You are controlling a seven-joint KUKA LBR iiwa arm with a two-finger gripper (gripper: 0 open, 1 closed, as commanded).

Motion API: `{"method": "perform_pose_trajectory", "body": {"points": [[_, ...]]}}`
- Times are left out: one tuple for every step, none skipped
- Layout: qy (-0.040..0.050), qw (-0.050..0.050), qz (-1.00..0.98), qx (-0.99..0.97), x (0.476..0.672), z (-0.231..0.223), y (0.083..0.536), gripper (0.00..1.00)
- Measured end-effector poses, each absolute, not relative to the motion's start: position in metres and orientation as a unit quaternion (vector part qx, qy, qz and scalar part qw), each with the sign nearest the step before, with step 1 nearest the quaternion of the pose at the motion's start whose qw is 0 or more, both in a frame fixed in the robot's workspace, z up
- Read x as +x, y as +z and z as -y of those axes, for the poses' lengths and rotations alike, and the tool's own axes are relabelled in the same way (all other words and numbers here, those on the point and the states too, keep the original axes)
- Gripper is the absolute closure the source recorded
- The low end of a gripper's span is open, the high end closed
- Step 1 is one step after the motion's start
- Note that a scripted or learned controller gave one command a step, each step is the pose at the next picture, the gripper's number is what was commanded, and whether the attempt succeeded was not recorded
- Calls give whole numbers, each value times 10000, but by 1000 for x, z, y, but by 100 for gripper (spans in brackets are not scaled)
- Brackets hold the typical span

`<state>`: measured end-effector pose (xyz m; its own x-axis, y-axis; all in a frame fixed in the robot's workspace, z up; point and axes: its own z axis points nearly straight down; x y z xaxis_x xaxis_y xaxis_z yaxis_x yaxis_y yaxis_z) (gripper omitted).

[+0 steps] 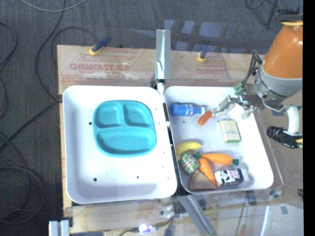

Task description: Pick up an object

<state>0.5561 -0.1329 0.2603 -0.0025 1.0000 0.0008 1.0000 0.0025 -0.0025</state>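
Your target looks to be the small orange chili-shaped piece (205,117) in the right bin (256,146), upper middle, just right of the blue bottle's cap. Its long axis runs diagonal: fat end low-left, thin end up-right toward the gripper (222,107). The gripper's tips sit right at that thin end, touching or nearly so; can't tell if the fingers are closed on it or just beside it. The blue bottle (185,110) lies on its side, pointing left-right, white cap toward the chili. A cracker-like tile (230,131) lies just below-right of the gripper. Further down you've got a banana (188,147), a green pouch (188,162), two carrots (212,164) and a dark carton (230,176), all bunched near the front edge. The left bin (74,146) holds a teal divided plate (125,127).
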Motion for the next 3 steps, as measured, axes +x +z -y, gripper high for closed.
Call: {"method": "perform_pose_trajectory", "body": {"points": [[16,7,6839,-7296,562,196,185,0],[-11,4,6984,-7157,617,206,94,0],[-17,-38,7124,-7018,559,159,90,0]]}}
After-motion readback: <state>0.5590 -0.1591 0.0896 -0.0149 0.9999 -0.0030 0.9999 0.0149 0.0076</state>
